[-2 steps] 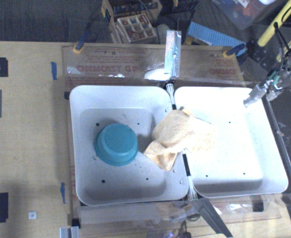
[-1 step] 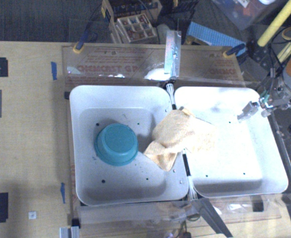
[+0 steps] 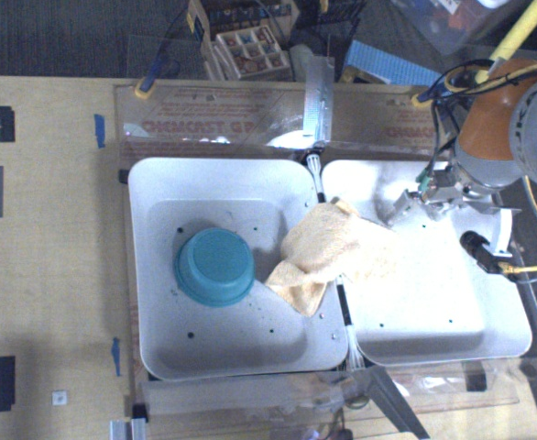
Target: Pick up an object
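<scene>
Camera view is showing two white bins, the left bin [image 3: 149,246] holding a teal bowl [image 3: 215,265]. A yellow cloth [image 3: 328,253] is draping over the divider into the right bin [image 3: 452,310]. Gripper [image 3: 399,207] is hovering just beside the cloth's upper right edge, its opening impossible to tell.

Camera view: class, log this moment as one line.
claw: over right bin | cloth: across divider | bowl: left bin

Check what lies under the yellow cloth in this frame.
The yellow cloth drapes over the divider between the left bin and right bin, so both inner rims run beneath it. Whether it hides any small object cannot be seen. The blue bowl sits apart, uncovered.
</scene>
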`<action>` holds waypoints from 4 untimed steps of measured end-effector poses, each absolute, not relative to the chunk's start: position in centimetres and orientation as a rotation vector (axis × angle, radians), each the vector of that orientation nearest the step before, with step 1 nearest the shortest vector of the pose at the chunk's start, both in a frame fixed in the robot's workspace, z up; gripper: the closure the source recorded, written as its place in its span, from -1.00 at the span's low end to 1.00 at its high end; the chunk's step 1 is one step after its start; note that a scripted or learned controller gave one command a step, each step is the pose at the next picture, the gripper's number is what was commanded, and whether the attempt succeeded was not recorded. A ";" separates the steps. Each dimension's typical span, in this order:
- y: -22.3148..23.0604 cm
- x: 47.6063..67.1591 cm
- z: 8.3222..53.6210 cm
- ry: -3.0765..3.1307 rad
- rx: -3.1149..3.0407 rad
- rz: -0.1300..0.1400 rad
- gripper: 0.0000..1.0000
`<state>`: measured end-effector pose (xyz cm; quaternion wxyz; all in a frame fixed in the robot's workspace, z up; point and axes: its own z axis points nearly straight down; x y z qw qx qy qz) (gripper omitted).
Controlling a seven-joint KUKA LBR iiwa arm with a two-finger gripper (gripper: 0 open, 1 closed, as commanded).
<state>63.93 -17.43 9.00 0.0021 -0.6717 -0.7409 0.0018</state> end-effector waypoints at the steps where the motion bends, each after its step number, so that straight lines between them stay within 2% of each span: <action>1: -11.2 65.3 8.6 -2.476 -1.937 -0.002 -1.00; 2: -10.1 65.4 8.7 -2.642 -1.708 -0.001 -1.00; 3: -10.6 66.8 8.6 -2.335 -2.106 -0.001 -1.00; 4: -9.4 66.4 8.6 -2.527 -1.872 -0.001 -1.00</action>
